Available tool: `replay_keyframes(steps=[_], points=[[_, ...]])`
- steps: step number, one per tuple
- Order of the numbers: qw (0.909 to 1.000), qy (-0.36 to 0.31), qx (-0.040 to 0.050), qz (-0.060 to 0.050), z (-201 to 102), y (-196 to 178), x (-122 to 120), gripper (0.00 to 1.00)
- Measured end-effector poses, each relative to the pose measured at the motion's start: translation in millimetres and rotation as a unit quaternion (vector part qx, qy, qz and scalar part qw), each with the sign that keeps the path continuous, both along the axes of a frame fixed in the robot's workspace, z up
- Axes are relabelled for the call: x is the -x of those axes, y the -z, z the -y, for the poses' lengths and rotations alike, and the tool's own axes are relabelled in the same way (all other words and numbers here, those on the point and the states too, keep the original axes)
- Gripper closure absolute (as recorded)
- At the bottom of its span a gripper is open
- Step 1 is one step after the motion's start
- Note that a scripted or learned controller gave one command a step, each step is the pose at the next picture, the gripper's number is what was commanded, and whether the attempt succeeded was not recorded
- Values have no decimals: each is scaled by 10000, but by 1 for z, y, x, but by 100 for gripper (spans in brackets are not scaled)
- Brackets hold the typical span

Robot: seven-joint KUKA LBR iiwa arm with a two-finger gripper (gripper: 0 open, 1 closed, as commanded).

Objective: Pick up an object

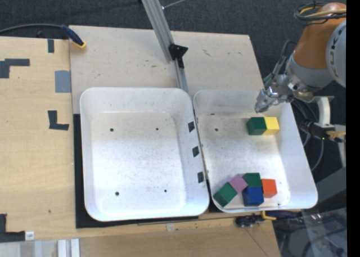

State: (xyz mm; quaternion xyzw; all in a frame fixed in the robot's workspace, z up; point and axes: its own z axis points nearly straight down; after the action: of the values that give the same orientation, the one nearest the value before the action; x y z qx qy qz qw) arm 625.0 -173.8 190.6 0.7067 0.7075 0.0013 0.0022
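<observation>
Hovering over the far end of the right bin (292,154), the gripper (263,103) hangs just above and beside a green cube (256,126) that sits flush against a yellow cube (272,125), and from this slant its tip is a small grey blur, so how far it is spread is impossible to tell, and nothing can be seen caught in it. The arm (315,48) is cut off at the right, only its orange band and grey wrist in frame. Down at the near end of the same bin there's a tight huddle: a green block (225,193), a pink block (238,183), a dark green block (252,179) half hidden behind a blue block (253,195), and an orange block (269,187) beside them. The left bin (135,154) shows dark specks and four small dots. A slanted metal rail (160,19) crosses above the bins. Grey tape marks lie on the wooden board (34,154) at left, but no writing or label is readable anywhere.
</observation>
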Motion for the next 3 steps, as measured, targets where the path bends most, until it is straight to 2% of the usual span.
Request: replay_keyframes(steps=[1, 2, 3], points=[[10000, 0, -5, -13, 0, -27, -1, 100], [10000, -26, -17, -26, -56, -35, 1, 100], [10000, -30, -19, -29, -112, -46, 13, 100]])
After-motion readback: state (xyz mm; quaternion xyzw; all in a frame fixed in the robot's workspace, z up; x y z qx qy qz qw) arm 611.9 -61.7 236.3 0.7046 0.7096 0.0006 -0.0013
